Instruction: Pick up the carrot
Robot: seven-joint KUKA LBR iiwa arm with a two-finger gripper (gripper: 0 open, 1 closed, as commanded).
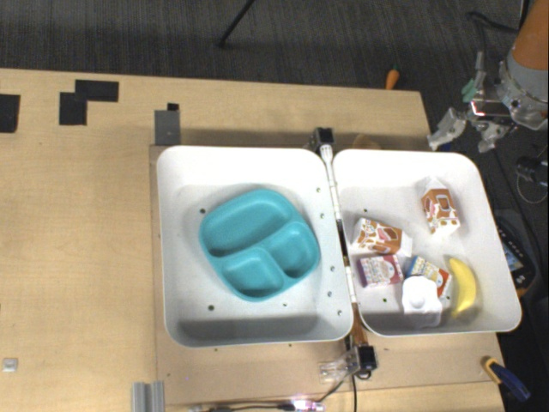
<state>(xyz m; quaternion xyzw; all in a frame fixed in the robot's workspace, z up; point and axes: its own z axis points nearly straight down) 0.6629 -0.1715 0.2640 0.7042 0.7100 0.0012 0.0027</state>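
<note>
Wooden bench, two white bins — left bin has a teal divided plate, right bin has a banana and small cartons. You've got the gripper parked off the right bin's far corner, fingers spread, holding nothing. Can't pick out the carrot for certain — grasp not started.

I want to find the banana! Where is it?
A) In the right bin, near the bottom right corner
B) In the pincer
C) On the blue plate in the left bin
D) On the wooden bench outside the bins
A: the yellow banana lies in the right bin, close to its lower right corner, beside the white carton. The blue plate sits in the left bin.
</note>
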